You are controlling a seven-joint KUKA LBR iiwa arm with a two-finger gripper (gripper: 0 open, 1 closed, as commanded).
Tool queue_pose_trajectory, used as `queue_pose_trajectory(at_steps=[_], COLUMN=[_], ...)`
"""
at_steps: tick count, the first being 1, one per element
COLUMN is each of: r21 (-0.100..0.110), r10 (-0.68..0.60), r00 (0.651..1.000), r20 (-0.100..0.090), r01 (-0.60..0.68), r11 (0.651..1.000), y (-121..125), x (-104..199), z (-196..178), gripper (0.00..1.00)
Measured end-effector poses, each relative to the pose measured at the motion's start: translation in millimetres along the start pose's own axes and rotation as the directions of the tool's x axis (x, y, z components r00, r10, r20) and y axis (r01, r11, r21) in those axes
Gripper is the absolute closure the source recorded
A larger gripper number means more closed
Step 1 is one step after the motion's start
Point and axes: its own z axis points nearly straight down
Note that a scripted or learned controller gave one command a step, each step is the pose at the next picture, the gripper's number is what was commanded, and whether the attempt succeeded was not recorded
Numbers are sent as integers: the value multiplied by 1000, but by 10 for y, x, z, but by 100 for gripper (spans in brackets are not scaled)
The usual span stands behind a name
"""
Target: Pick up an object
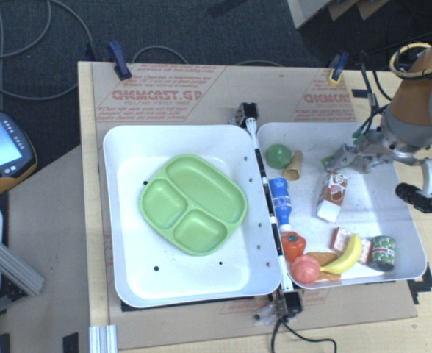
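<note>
We hover our gripper (339, 160) over the right bin (414, 230), just above the carton (333, 195), so it sits ready for a descent. We cannot tell the tool's state, and nothing shows in its hold. The green tray (194, 204) occupies the left bin (120, 197).

Beside the left bin (120, 197), which holds one green divided plate (193, 204), the right bin (414, 234) holds one green ball (278, 155), one blue bottle (280, 201), one carton (333, 196), one banana (347, 255), one tomato (293, 245), one can (381, 251).
</note>
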Motion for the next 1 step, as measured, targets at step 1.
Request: queue_pose_trajectory(at_steps=[1], r21=[7], r10=[-3], r00=[1000], r20=[3], r01=[3], r11=[1000], y=[-622], x=[673], z=[26], gripper=[0])
